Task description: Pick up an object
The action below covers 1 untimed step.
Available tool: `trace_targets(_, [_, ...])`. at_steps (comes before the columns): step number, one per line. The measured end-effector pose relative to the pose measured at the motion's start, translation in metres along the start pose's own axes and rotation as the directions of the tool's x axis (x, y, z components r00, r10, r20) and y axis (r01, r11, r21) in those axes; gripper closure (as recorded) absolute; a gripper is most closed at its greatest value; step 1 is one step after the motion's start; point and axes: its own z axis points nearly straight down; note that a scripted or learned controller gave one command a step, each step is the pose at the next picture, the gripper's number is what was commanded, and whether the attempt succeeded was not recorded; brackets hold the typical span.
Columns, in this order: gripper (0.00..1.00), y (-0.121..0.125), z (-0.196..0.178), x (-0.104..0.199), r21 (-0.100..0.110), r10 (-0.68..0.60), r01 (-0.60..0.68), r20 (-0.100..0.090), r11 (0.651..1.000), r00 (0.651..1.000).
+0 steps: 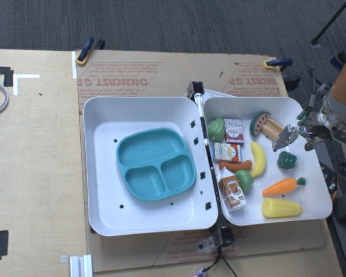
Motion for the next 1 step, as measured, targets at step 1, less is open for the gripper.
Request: trace_targets(1, [0.00,0.0048,0.1254,0.0479,0.001,0.002,-0.002,-0.001,1.000,1.000])
